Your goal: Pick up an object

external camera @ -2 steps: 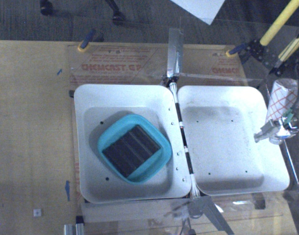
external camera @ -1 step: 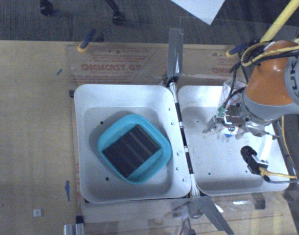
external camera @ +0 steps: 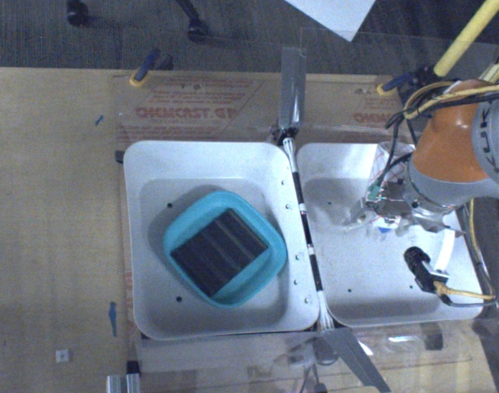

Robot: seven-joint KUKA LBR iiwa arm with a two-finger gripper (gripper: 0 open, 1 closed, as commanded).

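A light-blue square dish (external camera: 268,237) lies tilted in the left bin (external camera: 151,170). Inside the dish rests a dark ridged rectangular block (external camera: 218,252). My gripper (external camera: 362,215) hangs low over the right bin (external camera: 348,289), near that bin's upper middle and well to the right of the dish. The grey wrist and the orange band (external camera: 446,146) above it hide the bin floor at the upper right. Whether anything lies under the gripper cannot be made out.
A divider with cables (external camera: 303,219) runs between the two bins. A black plug on a yellow cable (external camera: 423,270) hangs over the right bin's lower right. A metal post (external camera: 291,88) stands behind the bins, and clamps sit at the bench's back edge.
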